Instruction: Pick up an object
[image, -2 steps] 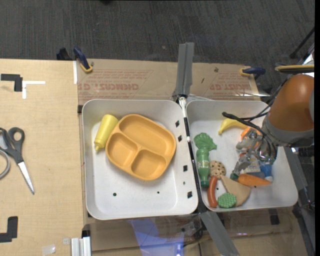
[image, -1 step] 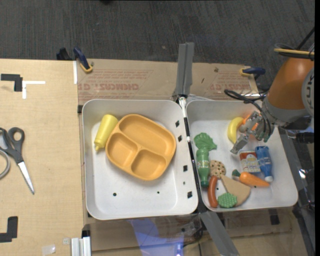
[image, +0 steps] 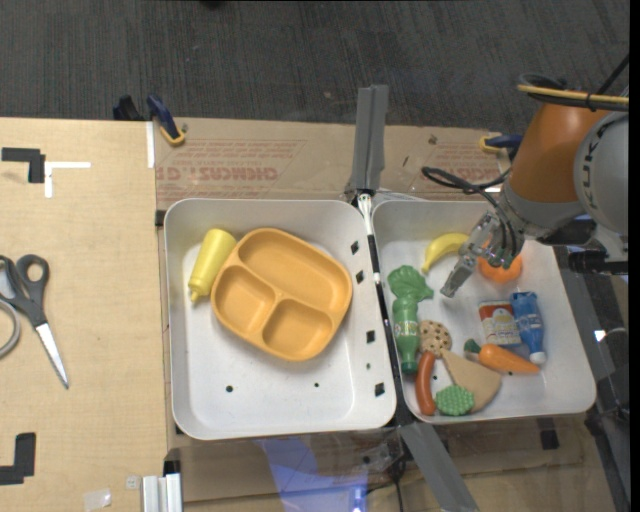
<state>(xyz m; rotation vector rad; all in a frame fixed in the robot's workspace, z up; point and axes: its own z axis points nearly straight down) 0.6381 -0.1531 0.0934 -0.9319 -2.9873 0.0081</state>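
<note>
Nothing lifted yet; this looks like the approach or reach stage. The gripper (image: 478, 258) is low in the right bin (image: 570, 400), at its upper part, arm coming in from the right. One finger (image: 457, 277) sticks out down-left as a grey bar; the other is bunched up near the wrist, so I cannot tell if they are spread or pressed together. Nothing shows between them, so no grasp.

Closest thing to the fingers is an orange round piece (image: 500, 266), touching or just beside the gripper on its right, partly hidden by it. The banana (image: 444, 248) lies just beside on the left, near the top of the bin. Either could be the target, can't say which.

The rest of the right bin's contents sit below the gripper: green bottle (image: 407, 310) along the left wall, blue-and-red carton (image: 514, 320) to the right, carrot (image: 508, 359), cookie (image: 434, 337), hot dog (image: 426, 384), and a tan wedge (image: 472, 378) near the front.

The left bin (image: 270, 410) holds a yellow divided tray (image: 280, 293) and a yellow bottle (image: 210, 262) tucked against its left edge. Scissors (image: 35, 310) lie on the desk (image: 80, 400), well apart from both bins.

Still to do: close on something and lift it clear.
</note>
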